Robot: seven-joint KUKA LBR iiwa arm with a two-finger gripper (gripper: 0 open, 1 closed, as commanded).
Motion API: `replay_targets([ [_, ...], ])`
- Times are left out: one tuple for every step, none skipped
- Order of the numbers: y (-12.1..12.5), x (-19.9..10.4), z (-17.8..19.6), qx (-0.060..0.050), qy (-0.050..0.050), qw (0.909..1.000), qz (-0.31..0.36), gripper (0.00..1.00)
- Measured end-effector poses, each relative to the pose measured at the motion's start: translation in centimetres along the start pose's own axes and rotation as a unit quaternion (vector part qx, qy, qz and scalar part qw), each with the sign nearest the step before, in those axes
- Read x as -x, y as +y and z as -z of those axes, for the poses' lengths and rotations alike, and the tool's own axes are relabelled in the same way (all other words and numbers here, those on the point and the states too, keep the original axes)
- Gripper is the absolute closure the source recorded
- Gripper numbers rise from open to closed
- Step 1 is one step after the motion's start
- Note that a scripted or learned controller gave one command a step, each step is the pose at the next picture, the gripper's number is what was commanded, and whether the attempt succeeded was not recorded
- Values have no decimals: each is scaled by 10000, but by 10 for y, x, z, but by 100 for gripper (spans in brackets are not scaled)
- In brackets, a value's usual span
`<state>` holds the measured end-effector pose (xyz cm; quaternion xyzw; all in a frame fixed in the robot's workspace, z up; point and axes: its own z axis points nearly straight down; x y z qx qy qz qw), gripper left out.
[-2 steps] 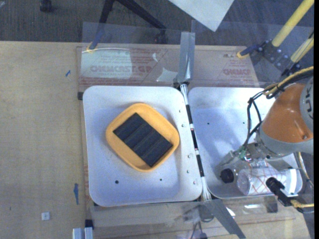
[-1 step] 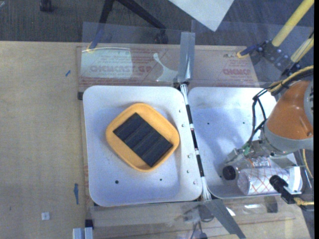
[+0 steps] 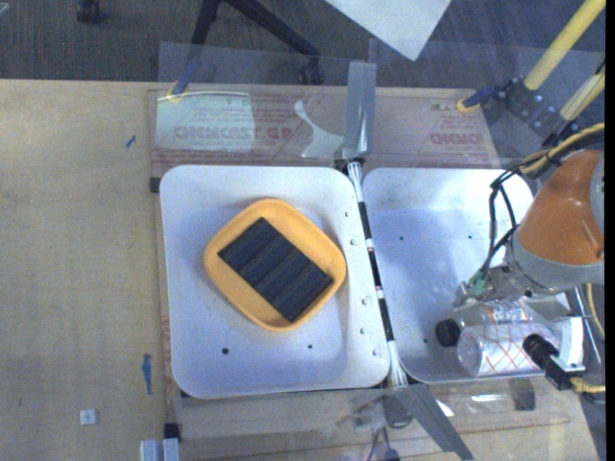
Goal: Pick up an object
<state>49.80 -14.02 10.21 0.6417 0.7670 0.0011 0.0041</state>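
1. Two white bins stood side by side on the bench; the left bin [image 3: 192,353] carried a yellow dish with a dark ridged insert [image 3: 275,263] near its middle.
2. The gripper [image 3: 500,317] was low at the near right corner of the right bin [image 3: 413,229].
3. A clear cylinder with red lines [image 3: 495,347] lay just beneath it, against the near edge.

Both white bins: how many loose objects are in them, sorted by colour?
Yellow: 1, the rounded square yellow plastic dish with a dark ribbed insert, in the left white bin.
Clear with red markings: 1, the clear cylindrical container with red crosshatch print, lying in the right white bin beneath the arm's gripper.
Total: 2.
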Motion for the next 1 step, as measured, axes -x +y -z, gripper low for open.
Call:
replay_targets([
  [56,58,-14,7,-2,9998,-173,100],
])
